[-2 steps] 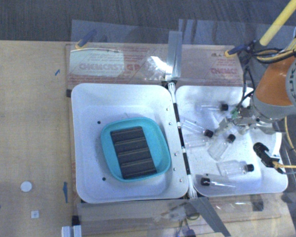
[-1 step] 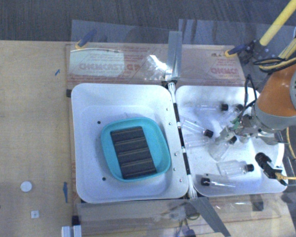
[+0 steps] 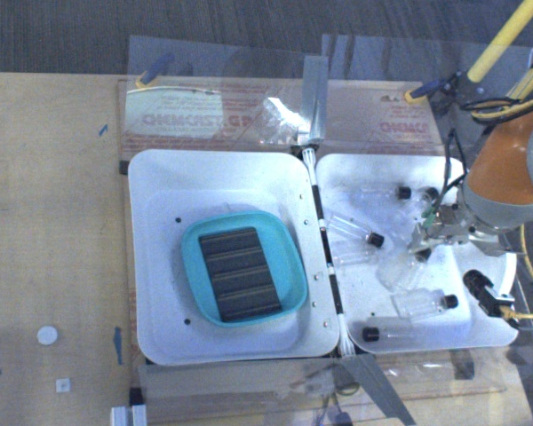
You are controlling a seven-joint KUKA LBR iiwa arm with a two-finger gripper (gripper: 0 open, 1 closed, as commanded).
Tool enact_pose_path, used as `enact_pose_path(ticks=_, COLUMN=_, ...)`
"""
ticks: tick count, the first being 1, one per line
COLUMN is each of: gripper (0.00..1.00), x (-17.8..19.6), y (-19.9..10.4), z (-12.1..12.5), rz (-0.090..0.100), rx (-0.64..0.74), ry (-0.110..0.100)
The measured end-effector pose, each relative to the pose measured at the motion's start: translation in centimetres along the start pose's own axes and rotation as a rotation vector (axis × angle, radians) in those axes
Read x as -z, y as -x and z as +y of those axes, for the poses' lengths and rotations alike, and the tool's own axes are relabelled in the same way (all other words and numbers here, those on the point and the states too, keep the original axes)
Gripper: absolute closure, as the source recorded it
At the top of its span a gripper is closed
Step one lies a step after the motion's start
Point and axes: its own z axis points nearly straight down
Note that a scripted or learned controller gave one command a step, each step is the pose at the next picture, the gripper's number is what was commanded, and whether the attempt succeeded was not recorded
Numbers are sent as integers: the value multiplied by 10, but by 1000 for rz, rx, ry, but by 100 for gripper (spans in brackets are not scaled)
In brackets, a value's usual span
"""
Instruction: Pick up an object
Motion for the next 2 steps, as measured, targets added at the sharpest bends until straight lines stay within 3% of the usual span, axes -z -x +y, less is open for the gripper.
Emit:
enact_pose_path(ticks=1, gripper=100, x=101, y=-32, z=88, rz=1, rx=87, ry=-9)
enact_pose_path(ticks=2, gripper=100, x=114, y=-94, z=108, rz=1, rx=-15, ry=-8)
